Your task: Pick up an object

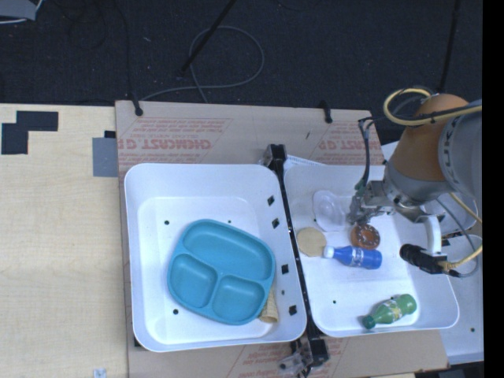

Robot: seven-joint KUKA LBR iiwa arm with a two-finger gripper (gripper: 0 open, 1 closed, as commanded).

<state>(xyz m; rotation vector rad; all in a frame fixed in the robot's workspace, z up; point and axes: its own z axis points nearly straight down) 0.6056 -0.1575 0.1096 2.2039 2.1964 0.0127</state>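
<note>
Pale wooden bench (pixel 55 235), cardboard sheet (pixel 236 136), dark floor (pixel 315 38), cables (pixel 228 50)

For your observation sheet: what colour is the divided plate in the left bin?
Light blue; the divided plate shows best in the camera view.

Two shallow white plastic bins sit side by side on a cardboard sheet (pixel 236 136). Gripper (pixel 364 211) is down in the right bin (pixel 441 309), near its far side. Small round brown disc (pixel 365 235) lies just below the fingertips, toward the near edge. Small white-and-blue plastic bottle (pixel 354 256) lies on its side, touching or just nearer than the disc. Flat round tan piece (pixel 310 242) sits left of the fingers. Clear cup (pixel 327 207) just left of them. Green bottle (pixel 390 311) lies well nearer, slightly right. Blue three-compartment plate (pixel 220 272) lies in the left bin (pixel 150 211), far left of the fingers.
</note>
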